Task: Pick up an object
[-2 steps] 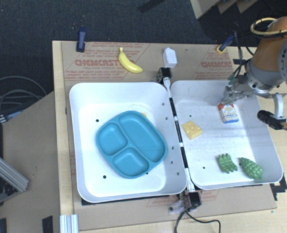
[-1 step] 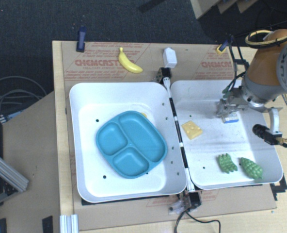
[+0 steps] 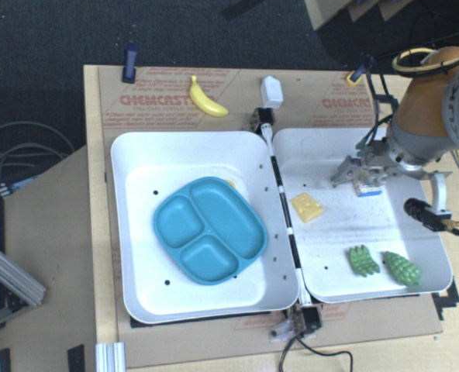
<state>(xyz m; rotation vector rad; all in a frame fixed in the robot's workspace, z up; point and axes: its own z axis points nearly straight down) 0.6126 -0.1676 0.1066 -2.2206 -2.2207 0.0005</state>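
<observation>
Hovering over the right white bin [image 3: 415, 285], the metal two-finger gripper [image 3: 367, 178] grasps nothing, fingers spread; the yellow cheese-like wedge [image 3: 307, 207] lies near, two green bumpy toys [image 3: 383, 263] farther

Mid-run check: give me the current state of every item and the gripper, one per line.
Blue tray: flat in left bin, right way up.
Cheese wedge: lying in right bin, untouched.
Two green toys: resting at right bin's near edge.
Banana: on the bench, outside the bins.
Gripper: over right bin, holding nothing visible.
</observation>
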